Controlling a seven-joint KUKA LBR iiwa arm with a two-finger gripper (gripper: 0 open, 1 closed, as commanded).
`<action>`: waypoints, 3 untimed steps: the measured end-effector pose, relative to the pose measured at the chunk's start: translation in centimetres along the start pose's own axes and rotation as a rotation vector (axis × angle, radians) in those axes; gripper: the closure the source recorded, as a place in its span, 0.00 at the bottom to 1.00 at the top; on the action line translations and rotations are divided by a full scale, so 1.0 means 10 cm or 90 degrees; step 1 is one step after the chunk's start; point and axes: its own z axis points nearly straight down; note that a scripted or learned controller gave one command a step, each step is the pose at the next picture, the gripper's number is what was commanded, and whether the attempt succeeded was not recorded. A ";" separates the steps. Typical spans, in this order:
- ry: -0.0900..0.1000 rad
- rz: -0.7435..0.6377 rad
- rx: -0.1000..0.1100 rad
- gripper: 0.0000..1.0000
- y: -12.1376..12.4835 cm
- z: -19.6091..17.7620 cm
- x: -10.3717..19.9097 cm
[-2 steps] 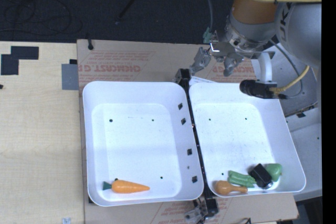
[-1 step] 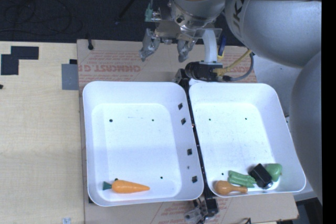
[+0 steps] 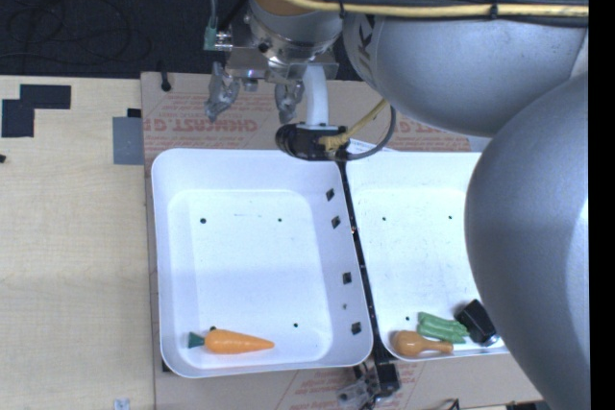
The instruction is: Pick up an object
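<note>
The arm's smooth grey metal shell (image 3: 480, 34) looms nearest. Left to right: a glossy plastic toy carrot (image 3: 235, 342) lies in the left bin (image 3: 173, 206), near its front wall and well apart from the gripper (image 3: 258, 97), which hangs spread and empty beyond the bin's far rim; a tan pear-shaped toy (image 3: 419, 344), a ribbed green pod (image 3: 442, 327) and a black block (image 3: 476, 322) cluster right of it. Nothing is picked yet.

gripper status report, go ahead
Gripper open, holding nothing, above bins' far edge. Carrot untouched in left bin, near corner. Nothing in the way.
</note>
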 end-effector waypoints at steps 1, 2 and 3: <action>-0.002 -0.001 0.001 1.00 0.00 -0.11 -0.03; 0.000 0.004 -0.002 1.00 -0.11 -0.50 -0.19; 0.001 0.001 -0.003 1.00 -0.35 -0.97 0.27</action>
